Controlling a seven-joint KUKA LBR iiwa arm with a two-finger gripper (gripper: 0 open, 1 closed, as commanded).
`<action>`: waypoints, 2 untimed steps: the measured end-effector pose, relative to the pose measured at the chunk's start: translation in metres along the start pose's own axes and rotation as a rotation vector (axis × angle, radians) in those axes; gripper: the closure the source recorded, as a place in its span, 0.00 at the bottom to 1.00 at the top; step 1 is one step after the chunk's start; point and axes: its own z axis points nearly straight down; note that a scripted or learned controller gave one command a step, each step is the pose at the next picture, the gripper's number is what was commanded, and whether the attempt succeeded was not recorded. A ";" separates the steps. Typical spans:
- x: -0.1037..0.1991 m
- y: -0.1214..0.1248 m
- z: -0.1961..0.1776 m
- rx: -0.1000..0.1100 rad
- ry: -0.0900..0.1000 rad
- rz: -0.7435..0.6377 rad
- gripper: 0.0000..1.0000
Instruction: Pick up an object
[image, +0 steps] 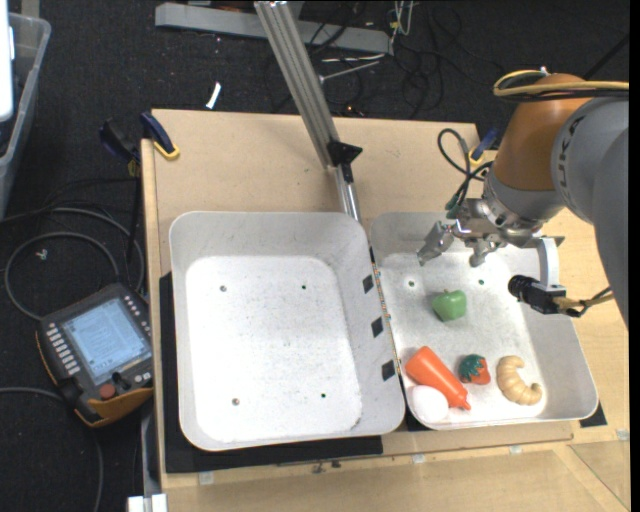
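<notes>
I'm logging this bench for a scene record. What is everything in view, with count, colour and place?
bins: 2, white, side by side on the bench
green pepper: 1, green, middle of right bin
carrot: 1, orange, near edge of right bin
egg: 1, white, touching the carrot's near end
strawberry: 1, red and green, right of the carrot
croissant: 1, tan, right bin's near right corner
teach pendant: 1, grey and orange, left of the bench
gripper: 1, grey, open, above the right bin's far end, holding nothing
</notes>
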 end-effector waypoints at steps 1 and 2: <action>0.001 -0.001 0.054 0.000 0.000 -0.001 0.00; 0.001 0.001 0.040 -0.007 -0.001 0.000 1.00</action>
